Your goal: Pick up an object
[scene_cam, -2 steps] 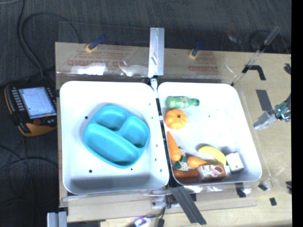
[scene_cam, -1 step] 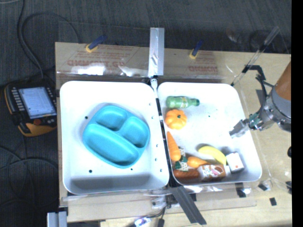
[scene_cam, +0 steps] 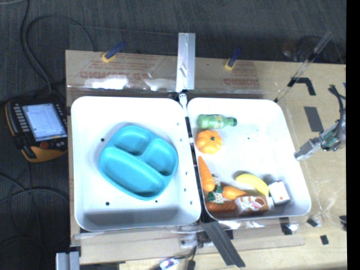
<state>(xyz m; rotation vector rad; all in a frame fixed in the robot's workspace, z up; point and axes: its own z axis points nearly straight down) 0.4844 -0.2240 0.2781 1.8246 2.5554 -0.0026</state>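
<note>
Objects for picking: seven loose items, all in the right bin (scene_cam: 281,122), none lifted. Gripper (scene_cam: 308,149): seen at the right-hand rim of that bin, a grey tip pointing in over the rim, above the bin and touching none of the items; whether it is parted or closed cannot be told. Nearest to it, in the bin's near right corner: one small white box (scene_cam: 279,193) with a red mark. Just left of the box: one yellow banana (scene_cam: 251,183). Below the banana, along the near wall: one brown bottle (scene_cam: 236,206) on its side, with a pale label, touching or nearly touching the box. Left of the banana: one short carrot (scene_cam: 233,193), lying on or against the brown bottle. Against the bin's left wall: one long carrot (scene_cam: 206,176), its leafy end toward the short one. Farther back, apart from that cluster: one small orange pumpkin (scene_cam: 208,142), and behind it one green bottle (scene_cam: 216,121) on its side near the far wall. Left bin (scene_cam: 84,207): one blue divided plate (scene_cam: 139,160), set at a slant, three compartments. Table (scene_cam: 323,94): tan top bearing both bins, with a metal post (scene_cam: 186,61) standing behind their shared edge. Floor, to the left of the table: one control tablet (scene_cam: 36,125), screen lit.
</note>
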